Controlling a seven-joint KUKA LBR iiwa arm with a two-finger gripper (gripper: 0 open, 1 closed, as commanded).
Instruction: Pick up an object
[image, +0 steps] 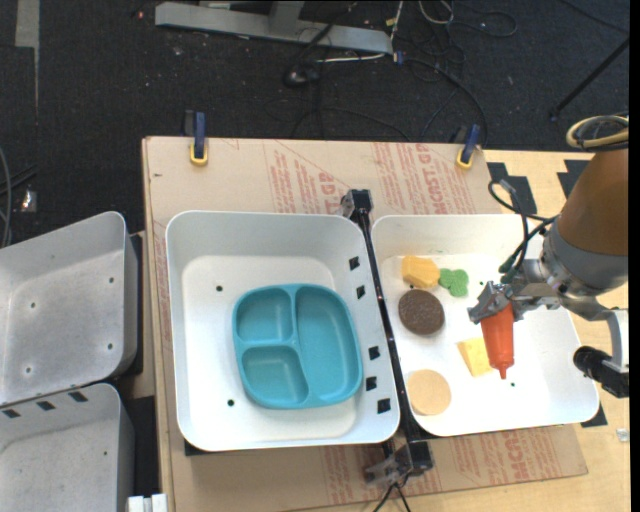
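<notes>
The gripper (493, 303) pinches the orange carrot (500, 343), hiding its top end.

The robot's arm (598, 215) comes in from the right side. It is grey, with an orange band just above the wrist. The wrist bends down and to the left. The hand (492, 305) sits at the end of it, low and dark. Above and to the right of the hand is the thick round arm.
</notes>
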